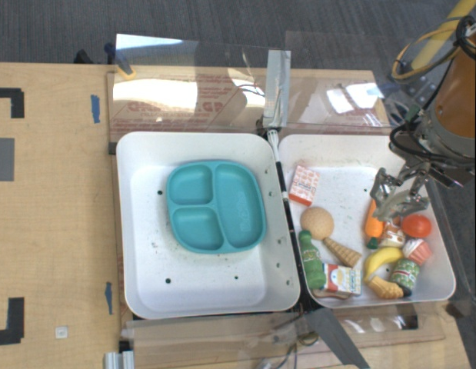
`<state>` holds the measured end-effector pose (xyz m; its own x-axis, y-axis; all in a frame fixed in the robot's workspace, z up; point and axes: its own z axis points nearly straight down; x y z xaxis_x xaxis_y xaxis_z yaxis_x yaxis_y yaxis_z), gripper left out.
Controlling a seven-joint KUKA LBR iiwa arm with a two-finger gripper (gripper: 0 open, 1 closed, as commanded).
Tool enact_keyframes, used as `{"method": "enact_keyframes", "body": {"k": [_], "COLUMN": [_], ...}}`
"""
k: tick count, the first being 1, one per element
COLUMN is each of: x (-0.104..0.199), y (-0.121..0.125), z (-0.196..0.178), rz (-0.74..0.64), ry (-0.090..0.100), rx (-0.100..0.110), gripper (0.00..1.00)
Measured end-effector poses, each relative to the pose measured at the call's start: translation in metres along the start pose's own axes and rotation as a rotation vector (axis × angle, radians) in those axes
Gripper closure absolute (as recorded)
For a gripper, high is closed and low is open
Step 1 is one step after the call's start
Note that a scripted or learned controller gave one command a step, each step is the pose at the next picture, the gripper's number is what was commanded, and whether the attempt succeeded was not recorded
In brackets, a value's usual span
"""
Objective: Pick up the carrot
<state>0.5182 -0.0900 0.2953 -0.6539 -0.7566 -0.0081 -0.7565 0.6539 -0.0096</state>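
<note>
Gripper (391, 204) at frame's right, down in the right bin (353, 177), claw state unclear, right over the carrot (373, 227) lying beside tomato (417, 225) and banana (381, 259).

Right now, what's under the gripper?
The carrot sits under the gripper in the right bin, beside a tomato and a banana. The carrot's top end is hidden by the gripper.

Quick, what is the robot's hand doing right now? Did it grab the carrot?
Gripper: down in the right bin, right over the carrot. Whether it has hold of the carrot cannot be told.
</note>
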Motion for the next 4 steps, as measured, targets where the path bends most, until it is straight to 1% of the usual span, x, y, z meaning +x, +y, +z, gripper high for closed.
{"method": "enact_keyframes", "body": {"k": [1,2,3,4], "x": [-0.042,-0.001,0.006,-0.011], "y": [0.080,0.004,-0.009,-0.008], "z": [0.103,-0.059,0.131,0.016], "rz": [0.040,-0.060,-0.158,-0.384], "ry": [0.006,0.002,0.007,-0.001], "rx": [-0.013,0.002,-0.019,-0.001], "gripper": [1.00,1.00,1.00,1.00]}}
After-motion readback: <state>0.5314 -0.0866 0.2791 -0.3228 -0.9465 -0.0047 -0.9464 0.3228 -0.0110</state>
